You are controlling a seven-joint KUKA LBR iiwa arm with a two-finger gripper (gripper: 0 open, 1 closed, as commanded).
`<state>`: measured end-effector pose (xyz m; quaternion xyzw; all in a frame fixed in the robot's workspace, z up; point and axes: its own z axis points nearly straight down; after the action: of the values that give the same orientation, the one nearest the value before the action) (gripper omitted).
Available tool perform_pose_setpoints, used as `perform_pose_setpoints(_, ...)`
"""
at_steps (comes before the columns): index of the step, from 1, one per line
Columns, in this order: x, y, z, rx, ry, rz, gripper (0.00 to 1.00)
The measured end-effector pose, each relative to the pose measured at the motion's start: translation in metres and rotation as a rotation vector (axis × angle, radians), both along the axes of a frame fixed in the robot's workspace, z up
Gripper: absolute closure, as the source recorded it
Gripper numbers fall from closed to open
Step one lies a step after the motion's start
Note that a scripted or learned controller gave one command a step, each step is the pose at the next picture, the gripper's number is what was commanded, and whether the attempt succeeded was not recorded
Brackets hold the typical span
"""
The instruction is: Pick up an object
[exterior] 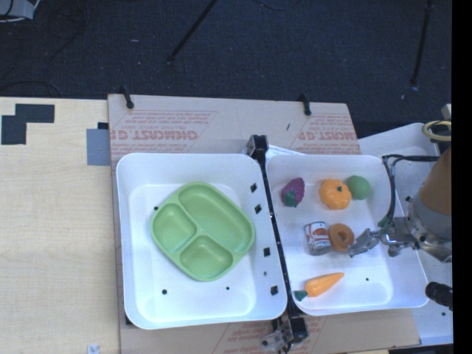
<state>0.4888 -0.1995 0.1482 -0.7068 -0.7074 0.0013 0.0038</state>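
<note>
The right bin [402, 290] holds a purple fruit [293, 192], an orange pumpkin-like fruit [335, 195], a green ball [359, 187], a small red and white can [317, 238], a brown doughnut [341, 237] and a carrot [323, 284]. My gripper [366, 243] reaches in from the right, low over the bin, just right of the doughnut. Nothing shows between its fingers.
The left bin [136, 286] holds a green divided plate [202, 230]. A black divider [269, 234] runs between the two bins. Cardboard [221, 127] lies behind them, and cables hang at the right by the arm [435, 205].
</note>
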Motion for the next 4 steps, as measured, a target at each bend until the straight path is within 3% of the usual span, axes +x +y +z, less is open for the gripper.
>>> perform_pose_setpoints(1, 0.002, -0.002, -0.044, -0.001, -0.001, -0.001, 0.0)
perform_pose_setpoints(2, 0.002, -0.001, -0.061, -0.002, -0.004, -0.002, 0.0)
perform_pose_setpoints(3, 0.003, -0.002, -0.049, -0.003, -0.007, -0.006, 1.0)
perform_pose_setpoints(4, -0.004, -0.011, 0.004, -0.004, -0.008, -0.009, 1.0)
